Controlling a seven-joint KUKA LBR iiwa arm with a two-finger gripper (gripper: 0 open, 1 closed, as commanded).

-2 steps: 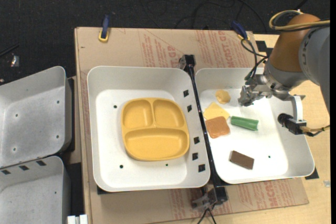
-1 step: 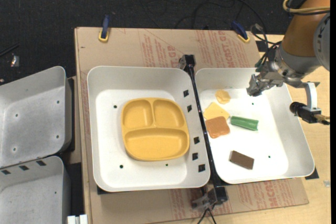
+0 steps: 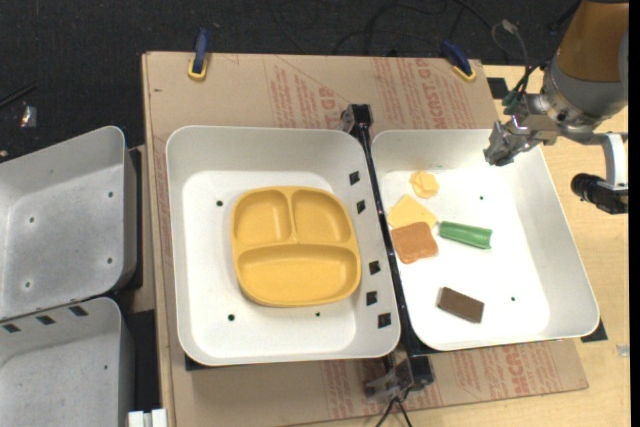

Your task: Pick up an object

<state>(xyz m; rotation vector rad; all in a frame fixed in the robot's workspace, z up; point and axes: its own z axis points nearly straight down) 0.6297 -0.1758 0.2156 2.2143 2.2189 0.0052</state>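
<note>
Beneath my wrist: two smooth, matt white plastic bins (image 3: 200, 215); a glossy yellow plastic compartment tray (image 3: 296, 246); a shiny green plastic cylinder (image 3: 465, 234); a matt brown block (image 3: 460, 304); all resting on rough printed cardboard sheet (image 3: 290, 90).
</note>
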